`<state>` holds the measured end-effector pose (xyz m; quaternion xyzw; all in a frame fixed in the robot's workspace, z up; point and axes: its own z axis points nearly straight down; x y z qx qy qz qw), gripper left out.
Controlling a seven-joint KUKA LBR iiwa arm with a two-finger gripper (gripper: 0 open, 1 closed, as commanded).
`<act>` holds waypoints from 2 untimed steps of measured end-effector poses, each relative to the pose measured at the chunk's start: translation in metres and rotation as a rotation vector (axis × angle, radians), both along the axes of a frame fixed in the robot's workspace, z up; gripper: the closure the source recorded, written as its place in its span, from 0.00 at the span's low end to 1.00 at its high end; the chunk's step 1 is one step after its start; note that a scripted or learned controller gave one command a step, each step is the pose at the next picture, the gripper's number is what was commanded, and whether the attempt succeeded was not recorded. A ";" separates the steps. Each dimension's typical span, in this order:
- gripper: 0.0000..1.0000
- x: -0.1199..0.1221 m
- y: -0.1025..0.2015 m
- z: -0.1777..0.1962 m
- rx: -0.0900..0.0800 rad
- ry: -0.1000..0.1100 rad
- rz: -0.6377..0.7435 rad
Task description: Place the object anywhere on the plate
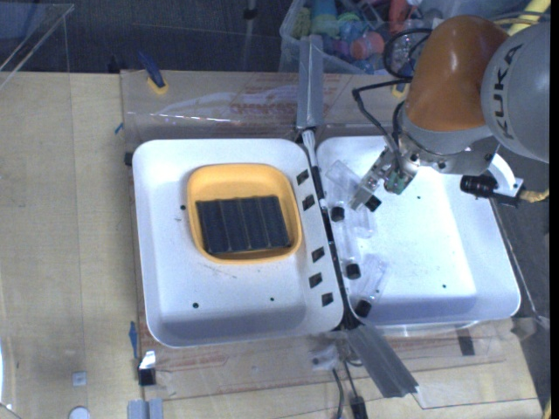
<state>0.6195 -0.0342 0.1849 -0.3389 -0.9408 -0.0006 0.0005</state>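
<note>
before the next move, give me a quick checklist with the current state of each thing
1. Plate position: the yellow plate sits in the left bin, upright and reachable. ok
2. Object on plate: a dark ribbed object already lies flat on the plate, inside its rim. ok
3. Gripper location: the gripper is over the right bin, near its left wall, away from the plate. ok
4. Gripper contents: whether anything is between its fingers is too small to make out. cannot tell
5. Divider: the strip between the bins stands between gripper and plate; any crossing must clear it. cannot tell
</note>
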 end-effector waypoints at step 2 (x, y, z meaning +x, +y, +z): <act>0.00 0.001 -0.044 0.108 -0.002 -0.008 0.143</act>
